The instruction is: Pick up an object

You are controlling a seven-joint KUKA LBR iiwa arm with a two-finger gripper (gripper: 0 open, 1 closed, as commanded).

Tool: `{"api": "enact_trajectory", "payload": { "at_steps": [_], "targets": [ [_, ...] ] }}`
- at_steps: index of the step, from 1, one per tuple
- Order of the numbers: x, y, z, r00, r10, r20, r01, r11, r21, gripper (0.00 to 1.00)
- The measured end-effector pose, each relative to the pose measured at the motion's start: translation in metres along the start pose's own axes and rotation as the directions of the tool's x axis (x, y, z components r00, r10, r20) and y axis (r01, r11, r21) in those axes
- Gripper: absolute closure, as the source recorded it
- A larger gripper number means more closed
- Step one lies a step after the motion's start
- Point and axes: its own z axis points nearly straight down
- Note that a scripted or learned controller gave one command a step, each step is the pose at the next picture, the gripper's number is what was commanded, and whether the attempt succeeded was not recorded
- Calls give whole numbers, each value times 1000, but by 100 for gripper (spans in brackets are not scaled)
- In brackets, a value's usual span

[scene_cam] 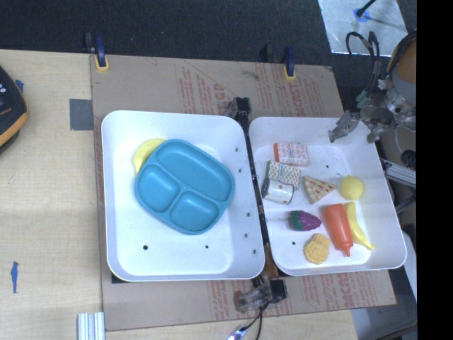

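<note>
The right bin [396, 261] is the landmark here, and everything worth grasping lies inside it. Left of it, touching along the shared rim, sits the left bin [120, 261], which holds a blue divided plate [185, 185] with a yellow piece [144, 151] peeking out from under its upper-left edge. The gripper [345, 129] hovers over the right bin's upper-right corner, its grey tips angled down and left toward the bin floor; whether they are spread or pressed together cannot be told, and nothing is seen between them. The toys all lie below and to the left of it. Largest is the orange bottle [339, 227], its long axis running roughly up and down the bin, with a yellow banana [358, 230] alongside on its right, close to the bin's right wall. Nearest the gripper are the yellow ball [352, 187] and the striped packet [291, 153]; the bare floor between these two gives the most open room for a descent. The purple piece [305, 221] and the corn [316, 248] lie farther down.
</note>
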Motion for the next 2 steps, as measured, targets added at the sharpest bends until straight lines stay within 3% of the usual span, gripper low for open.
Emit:
{"api": "enact_trajectory", "payload": {
  "at_steps": [1,2],
  "targets": [
    [38,-108,43,1000,0,0,0,1000,2,0],
    [94,-162,106,1000,0,-1,0,1000,1,0]
  ]
}}
